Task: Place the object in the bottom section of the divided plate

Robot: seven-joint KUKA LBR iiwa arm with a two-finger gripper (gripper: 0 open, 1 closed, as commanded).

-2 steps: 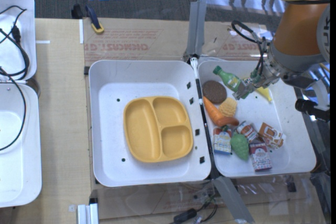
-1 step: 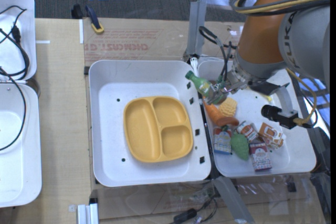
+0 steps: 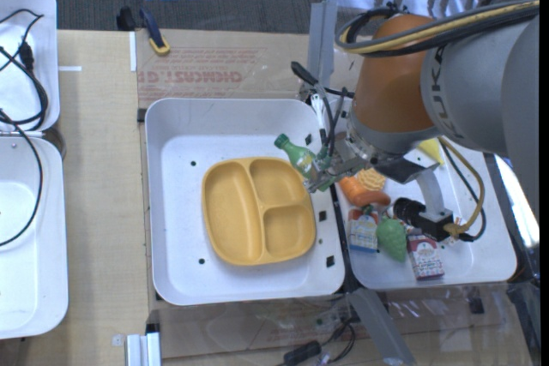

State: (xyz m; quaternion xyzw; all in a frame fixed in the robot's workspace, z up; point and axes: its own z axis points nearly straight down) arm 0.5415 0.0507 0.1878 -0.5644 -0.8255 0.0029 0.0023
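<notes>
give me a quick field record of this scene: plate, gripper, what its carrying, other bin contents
plate: yellow divided plate, three sections, lying in the left bin
gripper: gripper above the plate's right edge, near the wall between the bins
held object: small green bottle at the gripper; whether it is gripped cannot be told
plate contents: nothing in any section
right bin: orange item, green item, small cartons, partly hidden under the arm

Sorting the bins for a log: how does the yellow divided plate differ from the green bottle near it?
The yellow divided plate is broad, flat and one colour; the green bottle is small and slim, with a pale label band. The plate lies level mid-bin with its three sections up; the bottle sits tilted at the plate's upper right rim, by the gripper. Both are in the left white bin.
</notes>
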